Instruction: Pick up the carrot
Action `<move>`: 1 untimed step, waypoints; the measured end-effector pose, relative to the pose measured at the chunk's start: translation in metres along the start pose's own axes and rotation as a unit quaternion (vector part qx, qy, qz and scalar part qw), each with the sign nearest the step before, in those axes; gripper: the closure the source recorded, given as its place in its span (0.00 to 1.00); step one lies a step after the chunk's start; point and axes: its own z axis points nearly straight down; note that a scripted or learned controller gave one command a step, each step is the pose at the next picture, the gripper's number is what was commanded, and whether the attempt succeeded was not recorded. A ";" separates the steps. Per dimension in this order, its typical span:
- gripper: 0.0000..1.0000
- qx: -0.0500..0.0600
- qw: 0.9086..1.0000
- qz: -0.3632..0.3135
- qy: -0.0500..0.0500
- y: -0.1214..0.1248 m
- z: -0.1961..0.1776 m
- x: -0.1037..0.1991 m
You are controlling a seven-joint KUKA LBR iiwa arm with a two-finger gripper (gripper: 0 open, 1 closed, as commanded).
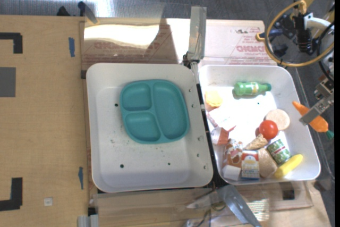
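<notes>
Hand: the hand [317, 110] sits at the far right, at about 3 o'clock of the right bin, past its rim. A grey finger piece shows, with orange on either side of it.
Hand state: it appears closed on the carrot; the grey part crosses the orange body, so I judge the carrot is pinched between the fingers, though the detail is small.
Carrot: the carrot [319, 124] lies aslant beyond the bin's right wall, one orange end toward 10 o'clock and the fatter end toward 4 o'clock of the hand.
Right bin: the right bin [305, 138] carries the other items. Green bottle [252, 88] at 12 o'clock, lying on its side. Tomato [269, 128] right of centre, touching a pale round piece [280, 117]. Yellow item [288, 165] at 5 o'clock by the rim, beside a small can [278, 150].
Left bin: the left bin [106, 130] holds a teal divided plate [154, 110] near its middle.
Step in hand: judged as the carry, the grasp made and the carrot clear of the bin.
Next move: calls for keeping the grip firm; the hold seems near mid-body, so a tilt or slip is the risk.
</notes>
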 end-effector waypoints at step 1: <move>1.00 -0.004 1.000 0.007 -0.005 0.019 0.063 -0.059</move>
